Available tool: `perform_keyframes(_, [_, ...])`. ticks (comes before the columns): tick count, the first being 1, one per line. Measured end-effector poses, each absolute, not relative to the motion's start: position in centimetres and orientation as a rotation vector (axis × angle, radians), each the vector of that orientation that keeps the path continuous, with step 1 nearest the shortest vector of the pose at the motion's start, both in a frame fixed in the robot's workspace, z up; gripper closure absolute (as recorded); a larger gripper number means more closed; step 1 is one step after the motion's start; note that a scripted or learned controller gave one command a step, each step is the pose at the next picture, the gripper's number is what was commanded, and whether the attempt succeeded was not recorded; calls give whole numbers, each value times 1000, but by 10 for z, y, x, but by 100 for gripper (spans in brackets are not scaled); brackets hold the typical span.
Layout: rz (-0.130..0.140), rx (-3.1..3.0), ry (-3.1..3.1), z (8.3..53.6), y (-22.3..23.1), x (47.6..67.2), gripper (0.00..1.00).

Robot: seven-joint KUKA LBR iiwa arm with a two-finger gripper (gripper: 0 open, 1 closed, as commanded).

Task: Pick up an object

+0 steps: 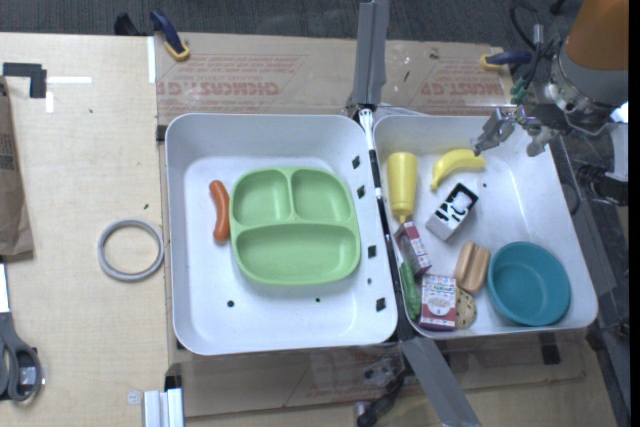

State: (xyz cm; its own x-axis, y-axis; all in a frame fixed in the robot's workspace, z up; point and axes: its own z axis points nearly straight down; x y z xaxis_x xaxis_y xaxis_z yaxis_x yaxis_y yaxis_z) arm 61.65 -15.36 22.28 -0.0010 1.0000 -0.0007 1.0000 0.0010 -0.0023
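Note:
My gripper (513, 137) hangs over the back right corner of the right bin (560, 177), its two fingers spread open and nothing between them. A yellow banana (457, 165) lies just left of and below it. Further left stands a yellow bottle (401, 183). A small grey box with a black-and-white label (452, 211) sits near the bin's middle. Toward the front are a blue bowl (528, 283), a tan bread roll (471, 266), a red carton (437, 301) and a dark red packet (412, 247).
The left bin (190, 275) holds a green divided plate (295, 225) and an orange sausage (219, 210). On the bench to the left lie a tape ring (131, 248) and scissors (15, 370). A grey post (372, 55) rises behind the bins' shared wall.

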Motion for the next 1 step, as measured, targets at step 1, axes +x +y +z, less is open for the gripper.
perform_keyframes(1, [4,-2268,-2171,166,-102,658,0])
